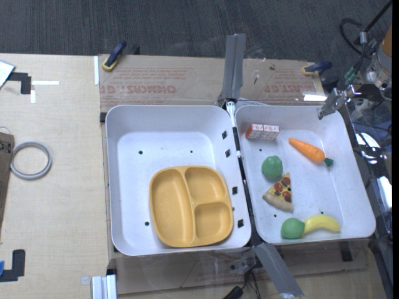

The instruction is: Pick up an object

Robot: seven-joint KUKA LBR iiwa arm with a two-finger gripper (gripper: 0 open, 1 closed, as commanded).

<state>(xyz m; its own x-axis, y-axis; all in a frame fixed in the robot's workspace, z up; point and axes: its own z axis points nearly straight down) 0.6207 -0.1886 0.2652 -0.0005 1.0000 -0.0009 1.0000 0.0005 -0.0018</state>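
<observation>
Beside the right bin's (349,185) far right corner hangs the claw (330,106), perhaps slightly apart; I cannot tell. Carrot (307,149) lies near.

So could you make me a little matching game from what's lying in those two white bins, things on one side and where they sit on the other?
Things:
1. yellow divided plate
2. carrot
3. banana
4. pizza slice

Places:
A. right bin, near its front edge, beside a green ball
B. left bin
C. right bin, near its middle, just below another green ball
D. right bin, towards its back right

Pairs: 1-B, 2-D, 3-A, 4-C
</observation>
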